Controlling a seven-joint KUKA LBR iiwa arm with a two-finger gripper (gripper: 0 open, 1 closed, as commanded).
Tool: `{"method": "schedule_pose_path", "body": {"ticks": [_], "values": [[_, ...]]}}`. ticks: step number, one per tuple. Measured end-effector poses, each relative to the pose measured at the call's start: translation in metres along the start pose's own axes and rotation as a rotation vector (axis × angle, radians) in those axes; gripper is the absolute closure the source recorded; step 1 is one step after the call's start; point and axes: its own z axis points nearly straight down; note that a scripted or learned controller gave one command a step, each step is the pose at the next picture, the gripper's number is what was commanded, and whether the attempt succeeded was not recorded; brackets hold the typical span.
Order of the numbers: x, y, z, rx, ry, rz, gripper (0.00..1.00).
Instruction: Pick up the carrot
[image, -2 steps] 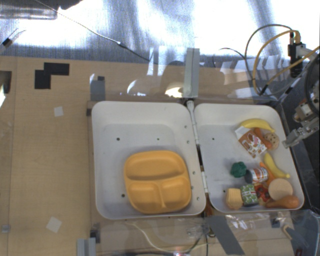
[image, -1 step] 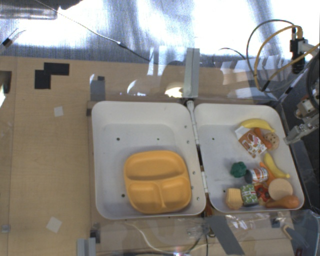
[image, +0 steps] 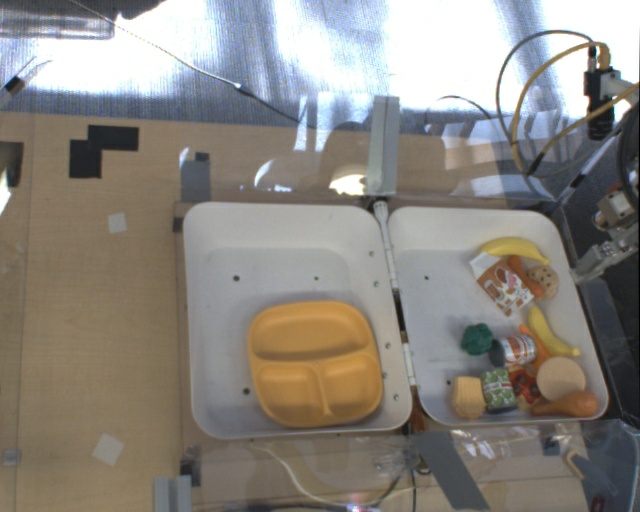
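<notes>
Two bins: left bin (image: 215, 300) has yellow tray (image: 315, 362); right bin (image: 430, 300) has toy food incl. carrot (image: 529, 277), back-right, betw. packet (image: 503, 287) & cookie (image: 544, 279), long axis diagonal, tip unclear. Gripper (image: 603, 252) at right rim, opening can't tell.

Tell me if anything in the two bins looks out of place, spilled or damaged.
Nothing stands out. The yellow tray lies flat in the left bin. The toy foods, such as a banana and broccoli, are crowded loosely at the right side of the right bin, none visibly broken.
</notes>
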Motion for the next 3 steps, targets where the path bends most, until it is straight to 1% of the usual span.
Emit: {"method": "schedule_pose_path", "body": {"ticks": [1, 2, 3], "values": [[-0.006, 0.001, -0.053, -0.007, -0.001, -0.572, 1.00], [-0.006, -0.007, -0.026, -0.005, -0.004, -0.949, 1.00], [0.013, -0.030, -0.016, -0.005, -0.004, -1.058, 1.00]]}}
